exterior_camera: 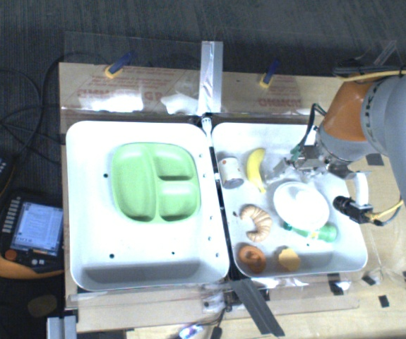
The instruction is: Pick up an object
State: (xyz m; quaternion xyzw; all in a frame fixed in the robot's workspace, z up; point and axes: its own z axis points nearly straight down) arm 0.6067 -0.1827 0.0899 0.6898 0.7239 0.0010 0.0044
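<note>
**Two bins, one tray, six items under the arm**

Two white bins sit side by side on the bench. The left bin [82, 189] holds one thing: a green divided tray [154, 181] with three compartments, lying flat near the bin's middle.

The right bin [358, 256] holds six things. Going left to right: one small white cup [229, 171] lying on its side against the left wall; one yellow banana [257, 168] just beside it, running top to bottom; below these, one croissant [258, 222], curled; then along the bottom wall one brown round pastry [252, 258] and one smaller tan bun [288, 259], near each other but apart. To the right of the banana lies one white bowl [301, 203], with one green-handled tool [314, 232] touching its lower edge.

The gripper [307, 159] hangs over the right bin's upper part, just above the white bowl and right of the banana. Whether its fingers are apart or closed cannot be told from here, and nothing shows between them.
</note>
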